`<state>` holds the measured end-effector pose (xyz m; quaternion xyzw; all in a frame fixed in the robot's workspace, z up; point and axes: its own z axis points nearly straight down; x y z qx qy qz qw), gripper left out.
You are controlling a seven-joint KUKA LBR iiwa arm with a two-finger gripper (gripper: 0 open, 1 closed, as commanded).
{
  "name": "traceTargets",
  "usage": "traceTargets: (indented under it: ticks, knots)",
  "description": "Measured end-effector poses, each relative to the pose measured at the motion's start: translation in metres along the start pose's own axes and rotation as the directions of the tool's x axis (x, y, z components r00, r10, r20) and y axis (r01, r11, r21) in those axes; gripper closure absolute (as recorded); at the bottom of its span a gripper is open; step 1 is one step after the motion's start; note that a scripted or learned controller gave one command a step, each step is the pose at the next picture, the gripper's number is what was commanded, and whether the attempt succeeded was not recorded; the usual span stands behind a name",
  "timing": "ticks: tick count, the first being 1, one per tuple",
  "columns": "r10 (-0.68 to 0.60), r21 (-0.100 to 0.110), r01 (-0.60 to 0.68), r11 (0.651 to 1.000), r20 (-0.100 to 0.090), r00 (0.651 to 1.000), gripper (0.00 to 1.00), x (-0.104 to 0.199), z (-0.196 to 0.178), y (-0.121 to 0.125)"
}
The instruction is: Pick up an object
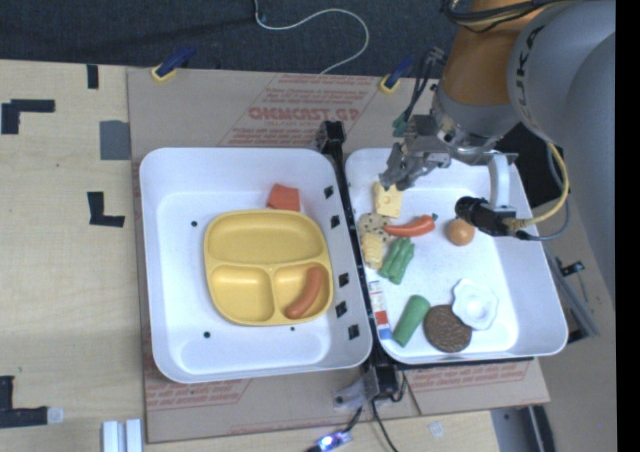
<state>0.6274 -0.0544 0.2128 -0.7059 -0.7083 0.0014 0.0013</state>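
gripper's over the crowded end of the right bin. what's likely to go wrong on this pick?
1. Clutter: the gripper hangs right above the yellow cheese wedge, which lies packed against the carrot, cracker and green beans. A descent may catch two items or shove them aside.
2. Wall: the cheese lies near the bin divider, so a small offset may hit it.

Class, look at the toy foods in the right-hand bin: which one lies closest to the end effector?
The yellow cheese wedge, at the bin's far left, directly beneath the end effector. The orange chilli, green beans and brown cookie lie farther away.
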Motion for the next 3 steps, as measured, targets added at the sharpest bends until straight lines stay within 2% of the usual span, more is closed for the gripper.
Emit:
traceTargets:
  ticks: [1, 2, 3]
  knots:
    - [-0.001, 0.0, 0.001, 1.0, -0.001, 1.0, 1.0, 0.034, -0.011, -0.025]
    - [0.0, -0.001, 0.0, 1.0, -0.001, 1.0, 1.0, 0.054, -0.021, -0.039]
    - [0.002, -0.001, -0.002, 1.0, 0.0, 1.0, 1.0, 0.045, -0.018, -0.038]
